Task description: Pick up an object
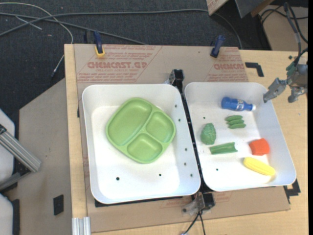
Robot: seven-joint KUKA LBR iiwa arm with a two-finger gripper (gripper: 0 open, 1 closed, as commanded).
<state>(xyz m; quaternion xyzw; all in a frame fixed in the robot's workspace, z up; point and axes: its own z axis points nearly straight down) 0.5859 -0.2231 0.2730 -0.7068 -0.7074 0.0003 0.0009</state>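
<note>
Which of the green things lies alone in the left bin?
The light green three-compartment plastic plate; the green pea pods, leafy lump and long pod share the right bin.

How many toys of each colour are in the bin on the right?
Green: 3, the leafy lump, the bean pods and the long green piece
Blue: 1, the bottle
Orange: 1, the block
Yellow: 1, the corn-like piece
Total: 6
</note>
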